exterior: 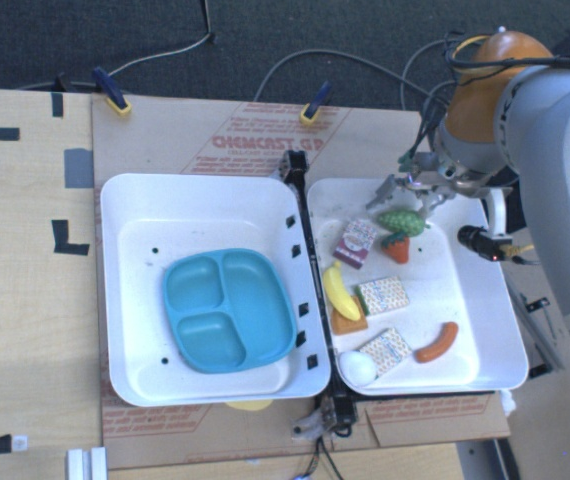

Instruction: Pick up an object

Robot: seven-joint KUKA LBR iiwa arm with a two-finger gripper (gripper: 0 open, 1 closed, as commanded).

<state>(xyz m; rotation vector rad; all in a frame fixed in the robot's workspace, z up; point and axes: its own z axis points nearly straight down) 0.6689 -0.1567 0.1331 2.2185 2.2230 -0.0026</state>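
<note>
Nothing lifted yet: gripper (412, 196) low over the carrot (401, 230) in the right bin (485, 313), fingers spread, gripping nothing; grasp and lift remaining.

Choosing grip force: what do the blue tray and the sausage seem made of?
Blue tray: likely moulded plastic, uniform colour, soft sheen, rounded compartments. Sausage: probably toy plastic or rubber, smooth, glossy, orange-red; the look leaves it open.

Evenly and brightly lit from above, with soft faint shadows; mild glare on the two shallow white plastic bins (125, 268) (rims nearly washed out); slightly soft, low-resolution detail throughout.
</note>
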